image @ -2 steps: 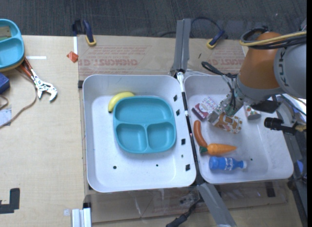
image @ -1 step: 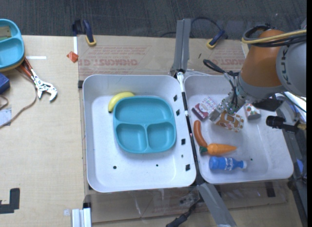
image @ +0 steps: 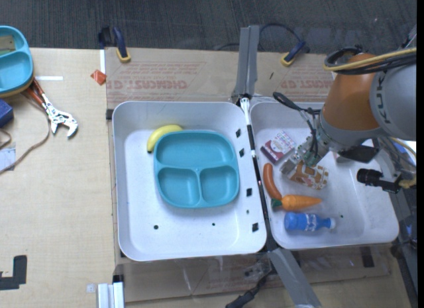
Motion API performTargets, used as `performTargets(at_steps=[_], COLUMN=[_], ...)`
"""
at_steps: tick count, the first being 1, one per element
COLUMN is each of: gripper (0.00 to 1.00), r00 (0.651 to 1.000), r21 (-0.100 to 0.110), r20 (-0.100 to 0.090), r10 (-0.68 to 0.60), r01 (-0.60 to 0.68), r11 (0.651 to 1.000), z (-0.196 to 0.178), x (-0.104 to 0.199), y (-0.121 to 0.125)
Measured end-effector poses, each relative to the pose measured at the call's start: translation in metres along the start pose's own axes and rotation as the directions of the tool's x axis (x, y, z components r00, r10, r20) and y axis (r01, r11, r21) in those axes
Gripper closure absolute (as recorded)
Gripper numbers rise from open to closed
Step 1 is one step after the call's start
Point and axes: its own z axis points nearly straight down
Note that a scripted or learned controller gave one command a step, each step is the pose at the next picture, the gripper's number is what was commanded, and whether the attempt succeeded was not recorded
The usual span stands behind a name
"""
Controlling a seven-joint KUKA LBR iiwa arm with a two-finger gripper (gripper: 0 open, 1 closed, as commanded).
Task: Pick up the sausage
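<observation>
We're seeing the gripper [image: 306,155] hovering in the right bin [image: 371,230] over a snack packet [image: 310,175]; can't tell its opening. The sausage [image: 269,180] is lying near the bin's left wall, beside the carrot [image: 300,201], untouched.

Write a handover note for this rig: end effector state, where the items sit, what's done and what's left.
End effector: low in the right bin, over the snack packet; open or shut can't be judged.
Sausage: lies by the right bin's left wall, left of the end effector, just above the carrot; not grasped.
Blue bottle below the carrot.
Left bin: teal tray, banana.
Done: nothing visible yet.
Left: shift left, grasp the sausage, lift.
</observation>
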Motion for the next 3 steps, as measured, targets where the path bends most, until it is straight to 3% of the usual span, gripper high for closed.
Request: performTargets(at_steps=[1, 2, 3], gripper=[1.0, 1.0, 1.0], r00=[0.889, 0.979, 0.87], r21=[-0.001, 0.001, 0.0], r20=[-0.002, -0.002, -0.004], r10=[-0.458, -0.205, -0.494], r01=[0.458, 0.205, 0.494], r11=[0.889, 0.979, 0.87], z=[-0.099, -0.1, -0.099], x=[0.07, 0.052, 0.115], y=[0.035, 0.051, 0.037])
